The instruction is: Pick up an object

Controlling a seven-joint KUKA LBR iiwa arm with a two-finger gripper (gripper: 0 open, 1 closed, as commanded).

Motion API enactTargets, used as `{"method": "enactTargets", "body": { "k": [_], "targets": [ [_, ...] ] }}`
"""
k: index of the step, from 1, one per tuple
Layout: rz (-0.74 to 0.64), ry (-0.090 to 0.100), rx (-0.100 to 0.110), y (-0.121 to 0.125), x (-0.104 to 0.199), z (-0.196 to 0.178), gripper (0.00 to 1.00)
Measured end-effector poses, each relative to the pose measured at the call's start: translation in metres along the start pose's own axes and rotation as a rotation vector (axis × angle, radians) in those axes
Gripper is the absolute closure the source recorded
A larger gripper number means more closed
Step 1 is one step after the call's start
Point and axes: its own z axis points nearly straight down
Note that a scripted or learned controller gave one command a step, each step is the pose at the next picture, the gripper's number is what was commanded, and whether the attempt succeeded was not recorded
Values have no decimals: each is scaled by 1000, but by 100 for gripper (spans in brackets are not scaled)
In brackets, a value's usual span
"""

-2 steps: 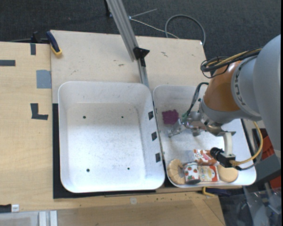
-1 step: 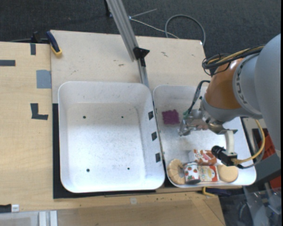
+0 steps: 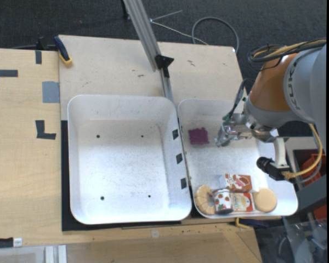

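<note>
A small purple block (image 3: 198, 136) lies in the right bin (image 3: 208, 111), toward its back left. My gripper (image 3: 224, 137) hangs just to the right of the block, low over the bin floor, with a narrow gap between it and the block. At the bin's front edge sits a cluster: a red and white packet (image 3: 238, 182), a strawberry-printed packet (image 3: 223, 201), a round tan cookie (image 3: 265, 200) and a waffle-like biscuit (image 3: 203, 198).
The left bin (image 3: 82, 147) stands beside the right one, sharing a raised wall. A metal pole (image 3: 145, 32) slants in from the top to the bins' back edge. Cables loop behind the arm at the upper right.
</note>
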Motion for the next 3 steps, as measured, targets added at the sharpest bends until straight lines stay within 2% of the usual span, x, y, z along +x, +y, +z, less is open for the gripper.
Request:
{"method": "enactTargets", "body": {
  "k": [1,2,3],
  "targets": [
    [-1,0,0,-5,7,-48,100],
    [0,1,3,-5,7,-59,100],
    [-4,2,6,-7,58,-53,100]
  ]
}}
